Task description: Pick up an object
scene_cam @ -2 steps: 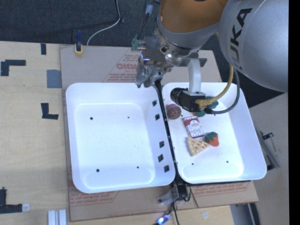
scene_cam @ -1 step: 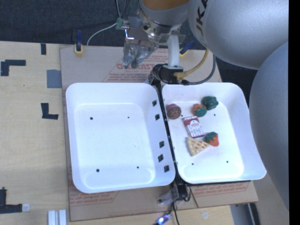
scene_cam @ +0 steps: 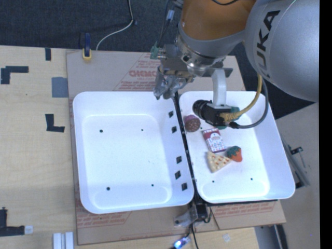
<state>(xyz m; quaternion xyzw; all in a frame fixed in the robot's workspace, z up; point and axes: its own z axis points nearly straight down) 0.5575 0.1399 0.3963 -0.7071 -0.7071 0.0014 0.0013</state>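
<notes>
Progress looks slight: no object is lifted, and all four small items lie on the floor of the right bin point(scene_cam: 270, 188), so the whole pick is left to do. The gripper point(scene_cam: 166, 88) hangs at the 12 o'clock end of the ridge where the two bins meet, near the disc but apart from it, and nothing can be seen in it. It is dark and seen against cluttered metal, so I cannot tell whether it is wide or narrow. The disc point(scene_cam: 192, 122), at about 10 o'clock in the right bin, is round, flat and brownish red with a dull, slightly mottled face. At 5 o'clock from it lies the packet point(scene_cam: 213, 140), a small flat rectangle printed red and white, probably card or plastic foil. Below the packet, at its 6 o'clock, is the wedge point(scene_cam: 218, 162), a pale yellow triangle that looks like moulded toy food. The strawberry point(scene_cam: 235, 153) touches the wedge at its 2 o'clock, a rounded, glossy red-orange body with a green cap. Both bins are smooth white plastic with rounded corners and shallow sloping walls; the left bin point(scene_cam: 83, 139) shows a few small dark dots on its floor. They rest on a brown cardboard sheet point(scene_cam: 114, 69). I judge the flat packet and disc harder to pinch than the plump strawberry.
</notes>
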